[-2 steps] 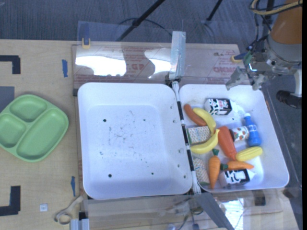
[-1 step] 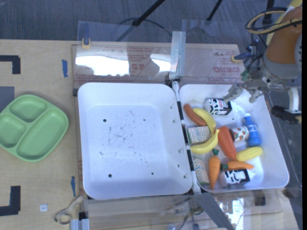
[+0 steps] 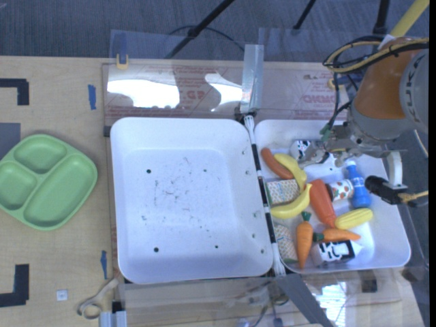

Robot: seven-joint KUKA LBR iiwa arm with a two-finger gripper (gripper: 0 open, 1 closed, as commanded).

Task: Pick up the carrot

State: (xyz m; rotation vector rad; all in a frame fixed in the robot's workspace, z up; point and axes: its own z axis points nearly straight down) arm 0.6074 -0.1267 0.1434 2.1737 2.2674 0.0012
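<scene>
- Gripper (image 3: 320, 152) sits low over the right bin (image 3: 398, 247), toward that bin's 11 o'clock corner, beneath the grey arm (image 3: 415, 94) with its orange band (image 3: 381, 90).
- Hand state: cannot tell. The wrist body and cables cover the tips, and nothing is visibly pinched.
- A small black-and-white item (image 3: 300, 146) lies just at the gripper's 9 o'clock side; whether they touch cannot be told.
- Carrot (image 3: 304, 240) lies in the right bin's 7 o'clock area, roughly upright in the view, green top pointing to 12 o'clock, orange tip to 6. It is well apart from the gripper, at the gripper's 6 o'clock.
- Yellow banana (image 3: 294, 189) curves between gripper and carrot; its lower end is near the carrot's green top.
- A long orange-red piece (image 3: 323, 203) lies just at the carrot's 1 o'clock; a second reddish piece (image 3: 275, 163) lies at the banana's 10 o'clock.
- Blue bottle (image 3: 357, 186) stands at 3 o'clock of the bin's centre, a yellow corn-like item (image 3: 354, 217) below it.
- Left bin (image 3: 129, 138) is white with scuffs.
- Green divided plate (image 3: 44, 180) rests on the bench at far 9 o'clock.
</scene>
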